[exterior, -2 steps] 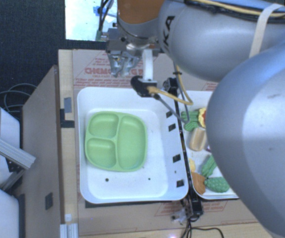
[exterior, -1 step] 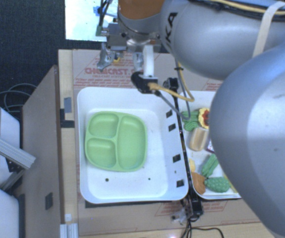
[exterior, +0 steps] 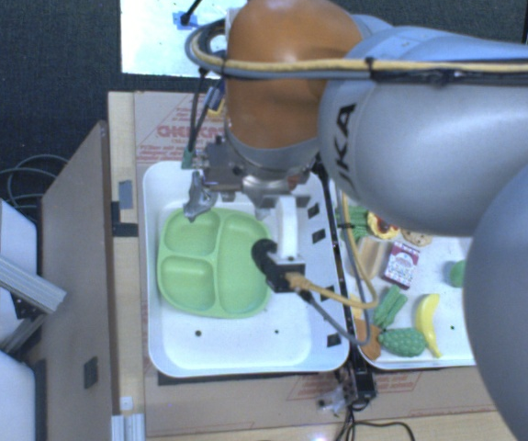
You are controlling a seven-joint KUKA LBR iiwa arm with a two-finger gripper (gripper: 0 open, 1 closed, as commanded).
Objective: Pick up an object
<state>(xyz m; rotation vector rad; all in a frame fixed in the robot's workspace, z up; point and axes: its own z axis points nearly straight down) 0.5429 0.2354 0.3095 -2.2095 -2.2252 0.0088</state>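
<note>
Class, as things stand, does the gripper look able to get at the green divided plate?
Probably yes: the gripper hangs over the upper left rim of the green divided plate in the left bin, nothing visibly between them.

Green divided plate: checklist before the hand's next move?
1. Is the hand above the green divided plate, at its upper-left rim: ok.
2. Plate lying flat in the left bin: ok.
3. Contact between hand and rim: cannot tell.
4. Plate's top rim in sight: not ok, the arm hides it.
5. The banana and small red box apart from the plate, in the right bin: ok.
</note>
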